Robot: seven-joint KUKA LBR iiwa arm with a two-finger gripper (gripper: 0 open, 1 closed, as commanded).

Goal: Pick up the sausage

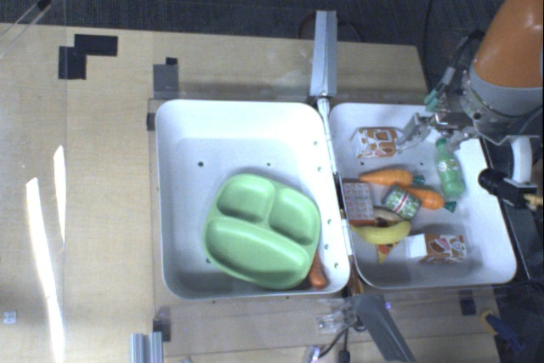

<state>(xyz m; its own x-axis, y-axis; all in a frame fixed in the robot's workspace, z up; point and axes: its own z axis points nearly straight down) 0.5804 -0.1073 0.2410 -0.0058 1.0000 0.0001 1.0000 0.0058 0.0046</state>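
A: Largest first. Left bin (pixel 174 183) — a green divided plate (pixel 262 229) sits low in it, tilted toward the right wall.

B: And the arm (pixel 508 64)?

A: Over the right bin's (pixel 501 268) upper right corner. Gripper (pixel 427 125) is near the green bottle (pixel 449 172); whether it is spread or pinched, I cannot tell.

B: Right bin contents?

A: Banana (pixel 382 232), two carrots (pixel 387 177), a can (pixel 399 201), small cartons (pixel 376 142).

B: The sausage (pixel 316 273)?

A: Left bin, lower right corner — a reddish end poking out from under the plate's edge, against the wall. Well apart from the gripper.
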